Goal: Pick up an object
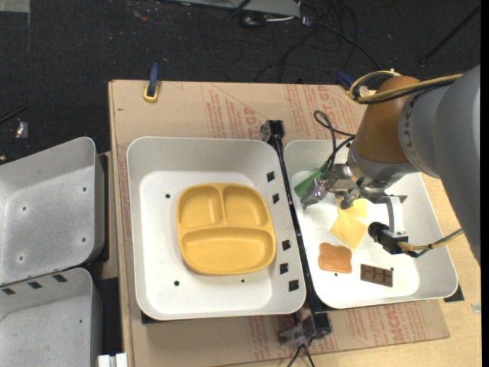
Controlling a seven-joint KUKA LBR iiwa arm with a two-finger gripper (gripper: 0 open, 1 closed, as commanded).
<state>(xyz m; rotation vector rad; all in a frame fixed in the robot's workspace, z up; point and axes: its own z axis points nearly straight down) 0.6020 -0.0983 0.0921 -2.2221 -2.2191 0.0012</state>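
Observation:
My gripper (315,193) is low over the upper left part of the right bin (439,281), close to the divider between the bins. A small green object (305,182) lies right at its tip, partly hidden by the metal. Below the wrist rests a pale yellow cheese-like slice (350,225). An orange-brown toast-shaped piece (335,258) sits toward the bin's front, and beside it is a dark brown chocolate bar (376,275). The grey arm with its orange band (382,125) covers the bin's upper right.
The left bin (145,281) holds a yellow divided plate (226,228). Black clips (284,245) run along the shared bin wall. A cable and a black connector (380,234) hang off the wrist over the right bin. Grey panels (46,205) lie off the bench at left.

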